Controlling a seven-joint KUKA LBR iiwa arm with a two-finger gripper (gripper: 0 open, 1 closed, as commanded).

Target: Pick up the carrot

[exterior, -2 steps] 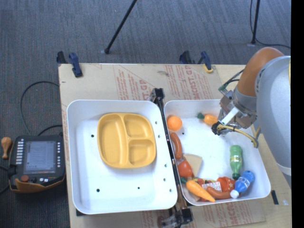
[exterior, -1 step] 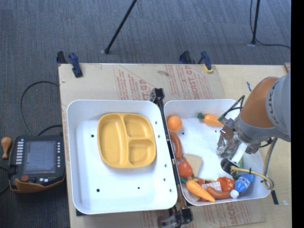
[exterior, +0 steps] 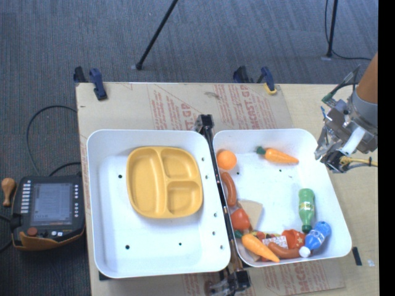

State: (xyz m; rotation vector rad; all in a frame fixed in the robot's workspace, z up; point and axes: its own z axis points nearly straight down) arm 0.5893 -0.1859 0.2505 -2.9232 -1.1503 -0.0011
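The carrot lies inside the right bin, close to its far wall, with its green tip pointing toward the divider the bin shares with the left bin. It touches nothing else.

The claw hangs just outside the right bin, beyond its right-hand wall and level with the carrot, over the bare counter. It holds nothing, and I cannot tell whether it is spread or pressed together.

Also in the right bin:
- An orange ball sits in the far corner by the divider.
- A sausage lies along the divider.
- A green bottle stands out near the right-hand wall.
- A blue bottle lies in the near right corner.
- A second carrot rests against the near wall, in a heap of small toys beside a red bottle.

A yellow plate with three sections lies in the left bin, just across the divider from the right bin.
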